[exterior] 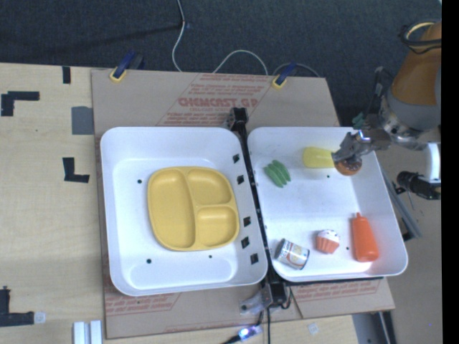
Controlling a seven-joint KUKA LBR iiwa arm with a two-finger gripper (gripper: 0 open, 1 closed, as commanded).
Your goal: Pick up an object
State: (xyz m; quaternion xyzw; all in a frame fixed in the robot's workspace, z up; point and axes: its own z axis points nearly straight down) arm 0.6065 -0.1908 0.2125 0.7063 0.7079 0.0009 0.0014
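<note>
Pincer (349, 154) hovers, grip state unclear; yellow block (316, 157) just beside, orange ball (348, 167) beneath — could nudge either away.

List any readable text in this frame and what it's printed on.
"CHEMCAST GP": red print on the brown cardboard sheet under the bins, legible just behind the left bin.
Smaller red print around it and along the sheet's front edge: too blurred to read.
Label on the small can: too small to read.
</note>
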